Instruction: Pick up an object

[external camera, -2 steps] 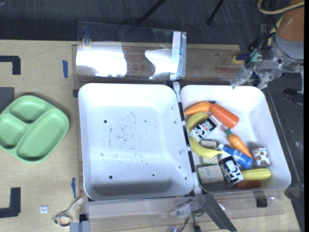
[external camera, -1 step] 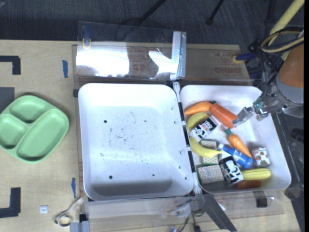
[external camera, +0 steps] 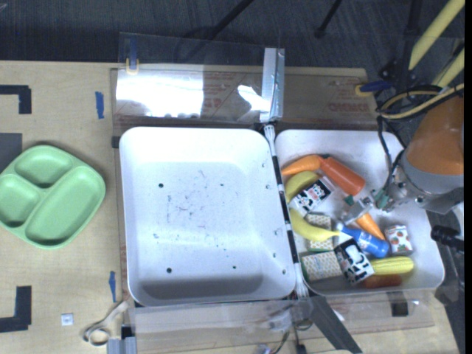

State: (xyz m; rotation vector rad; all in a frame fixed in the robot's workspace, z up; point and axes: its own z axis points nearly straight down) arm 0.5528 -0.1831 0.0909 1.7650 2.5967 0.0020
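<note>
The right bin [external camera: 369, 140] holds a heap of toy food: an orange carrot [external camera: 304, 164], a red-orange sausage [external camera: 341, 174], a yellow banana [external camera: 310, 228], two black-and-white cartons [external camera: 316, 194] [external camera: 354, 260], a blue piece [external camera: 366, 243], a small orange cone [external camera: 370, 225], a white spotted box [external camera: 399, 238] and a yellow piece [external camera: 394, 265]. My gripper [external camera: 381, 198] hangs low over the bin's right half, just above the orange cone, under the arm's orange band [external camera: 440, 142]. I see nothing held in it.
The left bin [external camera: 199, 198] lies beside the right one, sharing a middle wall. A green divided plate [external camera: 49, 194] rests on the bench at far left. A clear panel [external camera: 192, 87] stands behind the bins. Cables [external camera: 413, 98] hang at the back right.
</note>
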